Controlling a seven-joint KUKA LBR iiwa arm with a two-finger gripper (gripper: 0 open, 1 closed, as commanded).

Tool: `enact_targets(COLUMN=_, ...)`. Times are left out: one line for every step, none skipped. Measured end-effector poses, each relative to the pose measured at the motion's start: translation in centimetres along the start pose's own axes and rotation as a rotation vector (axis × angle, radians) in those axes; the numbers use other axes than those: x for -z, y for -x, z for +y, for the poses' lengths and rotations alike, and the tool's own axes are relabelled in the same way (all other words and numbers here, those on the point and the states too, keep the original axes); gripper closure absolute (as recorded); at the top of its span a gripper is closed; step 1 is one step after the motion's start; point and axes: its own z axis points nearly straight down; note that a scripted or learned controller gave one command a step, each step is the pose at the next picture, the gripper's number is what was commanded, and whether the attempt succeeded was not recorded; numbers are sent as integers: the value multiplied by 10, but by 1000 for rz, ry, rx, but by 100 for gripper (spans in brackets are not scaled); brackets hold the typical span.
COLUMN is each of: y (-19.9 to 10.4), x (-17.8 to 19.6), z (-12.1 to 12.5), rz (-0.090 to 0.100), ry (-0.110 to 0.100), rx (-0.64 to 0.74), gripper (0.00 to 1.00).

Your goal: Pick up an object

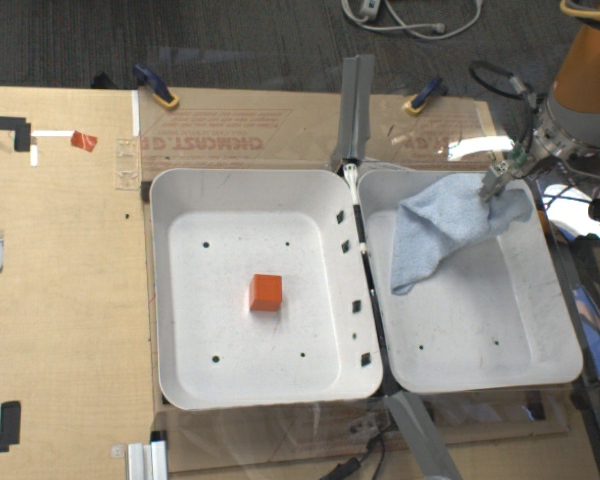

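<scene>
Two shallow white bins are seen side by side on the bench: the left bin [180,368] and the right bin [540,348]. One orange block [266,293] is seen in the left bin, near its middle, well apart from the walls and resting flat on the floor of the bin. One blue-grey cloth [440,230] is seen in the right bin, spread across the far part of it, with one corner raised toward the far right and a narrower end trailing down toward the wall shared with the left bin.

One arm [585,68] is seen at the far right, with its orange band above the wrist. The gripper [500,180] is placed at the raised corner of the cloth, and the cloth is drawn up to a peak there, so the fingers appear to be closed on that corner; the fingertips themselves are too small to be made out clearly.

Two clamps are counted on the far edge of the cardboard sheet [250,138] behind the bins: a left clamp [156,85] and a right clamp [422,96]. One small red piece [83,141] is seen on the wooden board at the left.
</scene>
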Motion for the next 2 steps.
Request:
enact_targets(y=3, x=-7, z=-11, rz=0, ry=0, rx=85, gripper=100)
enact_targets(y=26, x=-11, z=9, rz=0, ry=0, rx=94, gripper=100)
